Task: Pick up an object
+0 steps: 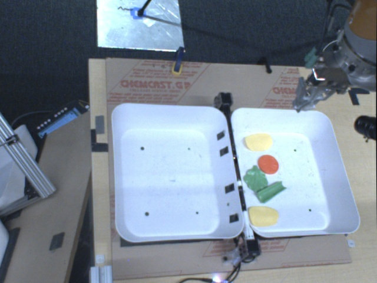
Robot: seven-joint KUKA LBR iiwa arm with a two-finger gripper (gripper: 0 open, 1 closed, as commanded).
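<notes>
Jaws: the jaws (304,101) hang at the upper right, over the far rim of the right bin; the fingers point down and to the left, and whether they stand wide or narrow cannot be told from here. Nothing is visible between them.
Arm: the grey arm (353,52) enters from the right, its orange band (360,17) above the wrist near the top right corner.
Right bin: the right bin (330,158) lies below the jaws and holds all five small things, all along its left half.
Upper yellow piece: the upper yellow piece (258,142) is a flat oval, nearest the jaws yet well apart from them.
Red disc: the red disc (268,164) lies just below the upper yellow piece.
Green pieces: a leafy green piece (254,177) sits just beside the red disc at its lower left; a longer green piece (271,190) lies tilted against it.
Lower yellow piece: the lower yellow piece (263,216) lies near the bin's near left corner, just below the green ones.
Left bin: the left bin (171,170) sits beside the right one, their inner rims touching along a row of black clips (228,187).
Surface: the surface (153,81) under both bins is a brown printed board; a shiny metal sheet (140,15) lies beyond it on the dark floor.
</notes>
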